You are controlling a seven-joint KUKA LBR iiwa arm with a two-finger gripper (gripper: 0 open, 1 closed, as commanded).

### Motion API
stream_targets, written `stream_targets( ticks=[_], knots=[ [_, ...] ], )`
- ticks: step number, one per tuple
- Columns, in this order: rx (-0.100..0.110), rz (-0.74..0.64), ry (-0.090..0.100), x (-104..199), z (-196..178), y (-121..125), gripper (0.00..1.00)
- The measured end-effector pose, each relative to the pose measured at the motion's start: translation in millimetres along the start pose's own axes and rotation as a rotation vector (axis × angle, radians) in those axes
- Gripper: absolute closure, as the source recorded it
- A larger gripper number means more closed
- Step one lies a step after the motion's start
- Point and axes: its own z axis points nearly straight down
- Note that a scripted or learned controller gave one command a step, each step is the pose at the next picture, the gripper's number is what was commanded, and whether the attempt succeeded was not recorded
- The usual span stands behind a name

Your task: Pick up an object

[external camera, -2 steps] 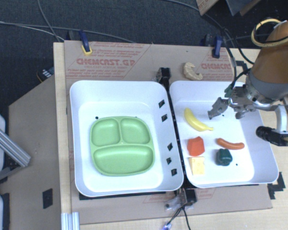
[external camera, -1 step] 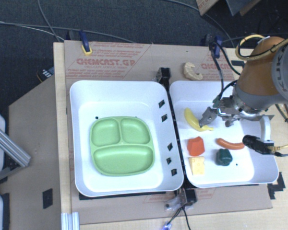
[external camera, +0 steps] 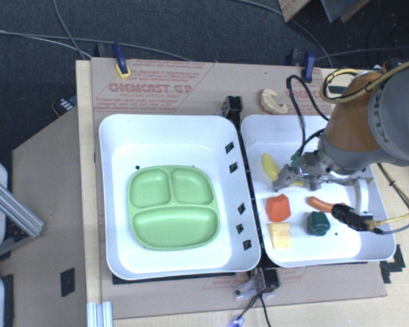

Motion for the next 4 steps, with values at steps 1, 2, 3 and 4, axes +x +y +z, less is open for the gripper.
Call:
stream_targets(
  ticks=[1, 2, 3, 4],
  knots=[
    [-0.007, 0.001, -0.001, -0.3, -14.6, 1.8, 1.00],
    [-0.011, -0.001, -0.003, -0.7, -57.5, 2.9, 1.00],
    [-0.013, -0.001, -0.004, -3.1, -121.3, 1.6, 1.00],
    [-0.011, -0.001, -0.003, -2.9, -151.5, 2.3, 1.00]
  ],
)
